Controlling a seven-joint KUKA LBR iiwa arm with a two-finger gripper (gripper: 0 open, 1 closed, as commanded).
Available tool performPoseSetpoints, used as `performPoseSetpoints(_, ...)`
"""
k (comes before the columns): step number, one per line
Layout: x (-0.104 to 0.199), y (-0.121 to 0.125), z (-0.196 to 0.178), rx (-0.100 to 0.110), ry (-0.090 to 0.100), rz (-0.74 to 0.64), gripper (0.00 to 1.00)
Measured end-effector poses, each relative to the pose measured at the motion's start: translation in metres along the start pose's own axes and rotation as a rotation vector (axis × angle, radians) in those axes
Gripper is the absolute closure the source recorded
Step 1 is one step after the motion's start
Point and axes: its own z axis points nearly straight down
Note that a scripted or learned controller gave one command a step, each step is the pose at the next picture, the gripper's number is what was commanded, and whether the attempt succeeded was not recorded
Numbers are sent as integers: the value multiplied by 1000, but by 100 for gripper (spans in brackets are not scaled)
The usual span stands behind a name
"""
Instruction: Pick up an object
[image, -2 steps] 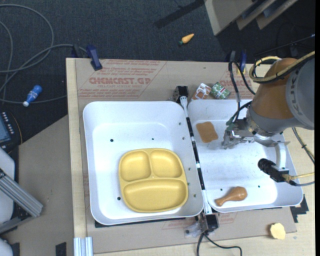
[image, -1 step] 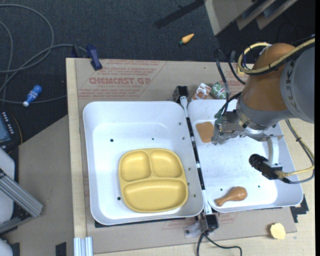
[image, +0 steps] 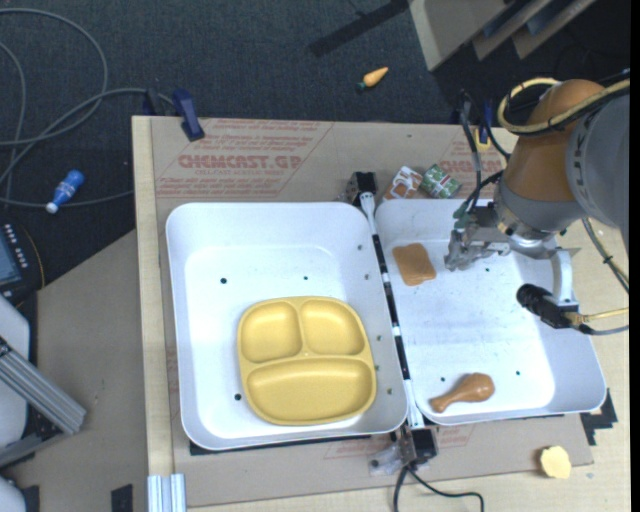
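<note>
Two shallow white plastic bins sit side by side on the desk (image: 250, 150). One grey arm with an orange band reaches into the right bin (image: 560, 385), and its tool (image: 468, 252) hangs low over that bin's upper part; whether its fingers are spread or closed cannot be told from this angle.

One flat tan piece shaped like a slice of toast (image: 414, 264) lies just beside the tool, on the side toward the divider between the bins, apart from it. One brown toy drumstick (image: 464, 391) lies well apart from the tool, near the bin's front wall.

One yellow plastic plate with three compartments (image: 305, 360) rests in the left bin (image: 200, 250), far across the divider from the tool.

One small crumpled wrapper, white, green and red (image: 424, 182), lies on the desk just beyond the right bin's back edge, near the tool. One pale yellow chunk (image: 554, 461) sits on the desk past the front corner of the right bin.
</note>
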Motion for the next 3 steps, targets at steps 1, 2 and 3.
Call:
performPoseSetpoints(1, 4, 0, -3, -1, 3, -4, 0)
performPoseSetpoints(2, 23, 27, 48, -1, 3, -7, 0)
performPoseSetpoints(3, -6, -40, 45, 3, 4, 0, 0)
